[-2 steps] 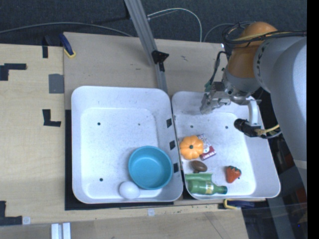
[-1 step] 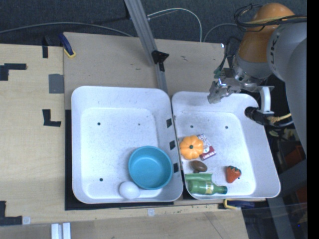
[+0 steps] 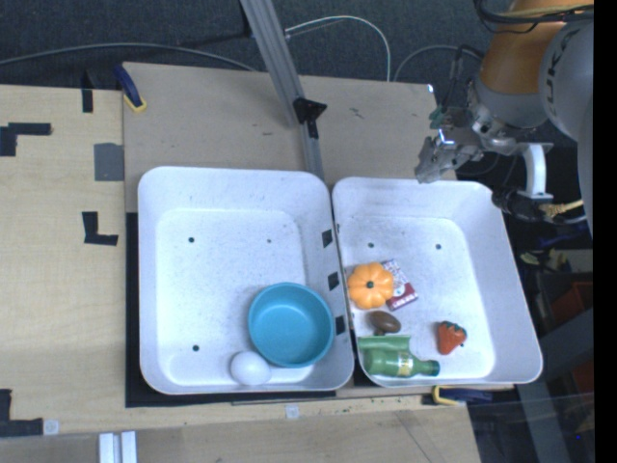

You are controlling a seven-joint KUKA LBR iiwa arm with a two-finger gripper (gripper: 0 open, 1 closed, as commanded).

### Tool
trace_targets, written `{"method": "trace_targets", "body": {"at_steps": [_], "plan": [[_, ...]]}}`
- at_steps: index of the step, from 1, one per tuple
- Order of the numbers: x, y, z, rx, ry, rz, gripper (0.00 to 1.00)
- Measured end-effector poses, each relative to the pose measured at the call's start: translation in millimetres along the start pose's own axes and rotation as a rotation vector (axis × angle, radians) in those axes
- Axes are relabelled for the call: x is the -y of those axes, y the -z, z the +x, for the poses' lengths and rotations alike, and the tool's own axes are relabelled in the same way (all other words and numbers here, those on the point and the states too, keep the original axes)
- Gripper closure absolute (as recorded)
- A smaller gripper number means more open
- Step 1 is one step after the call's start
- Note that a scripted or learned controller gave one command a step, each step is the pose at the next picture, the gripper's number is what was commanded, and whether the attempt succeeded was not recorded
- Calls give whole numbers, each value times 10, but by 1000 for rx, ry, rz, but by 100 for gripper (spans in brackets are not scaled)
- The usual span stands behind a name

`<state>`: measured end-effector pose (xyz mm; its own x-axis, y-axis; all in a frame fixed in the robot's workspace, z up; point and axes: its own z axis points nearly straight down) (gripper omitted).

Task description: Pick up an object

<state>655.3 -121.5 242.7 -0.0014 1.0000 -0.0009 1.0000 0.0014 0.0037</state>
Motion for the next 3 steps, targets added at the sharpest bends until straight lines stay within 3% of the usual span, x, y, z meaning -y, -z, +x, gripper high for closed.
{"method": "trace_targets", "body": {"at_steps": [1,3], "plan": [[183,41,433,-2,3,6,100],[849,-83,1285,-2,4,9,100]]}}
